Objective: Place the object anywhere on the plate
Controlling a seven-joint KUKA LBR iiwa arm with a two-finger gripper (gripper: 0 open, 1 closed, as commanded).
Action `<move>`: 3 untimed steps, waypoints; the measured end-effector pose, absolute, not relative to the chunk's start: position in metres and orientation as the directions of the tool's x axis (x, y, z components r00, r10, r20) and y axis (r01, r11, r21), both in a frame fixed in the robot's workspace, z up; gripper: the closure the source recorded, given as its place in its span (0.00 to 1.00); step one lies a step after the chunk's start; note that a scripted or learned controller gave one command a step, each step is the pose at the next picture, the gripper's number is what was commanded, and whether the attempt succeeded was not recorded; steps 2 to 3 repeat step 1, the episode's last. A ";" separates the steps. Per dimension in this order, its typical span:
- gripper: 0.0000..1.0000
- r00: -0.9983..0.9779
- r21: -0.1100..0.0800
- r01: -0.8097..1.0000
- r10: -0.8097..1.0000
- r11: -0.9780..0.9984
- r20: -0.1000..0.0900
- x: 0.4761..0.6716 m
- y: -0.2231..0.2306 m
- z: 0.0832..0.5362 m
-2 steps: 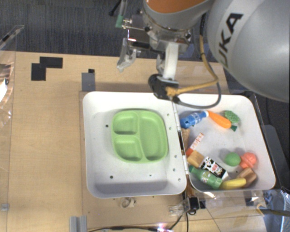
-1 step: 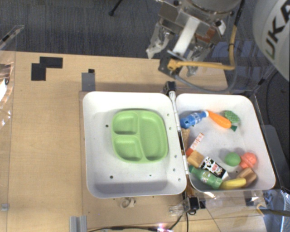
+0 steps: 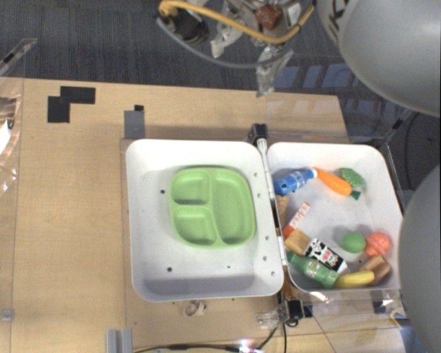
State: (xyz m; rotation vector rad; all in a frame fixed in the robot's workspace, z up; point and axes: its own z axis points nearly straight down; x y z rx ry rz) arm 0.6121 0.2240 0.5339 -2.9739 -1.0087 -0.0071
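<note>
the gripper [image 3: 265,81] hangs at the twelve o'clock edge of the scene, above the bench and clear of both bins, with cables and a yellow hose [image 3: 227,21] bunched just above it; how wide it stands, and whether it grips anything, cannot be told from here; the grey arm [image 3: 393,48] fills the one to two o'clock corner; the green plate [image 3: 210,207], with three compartments, lies in the middle of the left bin [image 3: 148,276], nothing resting on it; the right bin [image 3: 386,165] holds all the loose things; at its eleven o'clock a blue bottle [image 3: 293,181] lies on its side, just beside a toy carrot [image 3: 336,183] at twelve to one o'clock, its green top pointing toward three; near the centre, a small red and white packet [image 3: 298,217] leans toward the divider; at seven o'clock a tan block [image 3: 298,243] touches a black and white carton [image 3: 325,255]; under them a green bottle [image 3: 313,271] lies along the six o'clock wall, with a banana [image 3: 355,278] next to it; a green ball [image 3: 354,242] and an orange-pink fruit [image 3: 378,242] sit side by side at four o'clock, a brown piece [image 3: 377,265] just below them.
</note>
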 end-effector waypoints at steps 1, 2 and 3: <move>0.00 0.937 -0.002 0.349 0.348 -0.937 0.006 0.659 0.235 0.529; 0.00 0.937 -0.002 0.349 0.348 -0.937 0.006 0.659 0.235 0.529; 0.00 0.937 -0.002 0.349 0.348 -0.937 0.006 0.659 0.235 0.529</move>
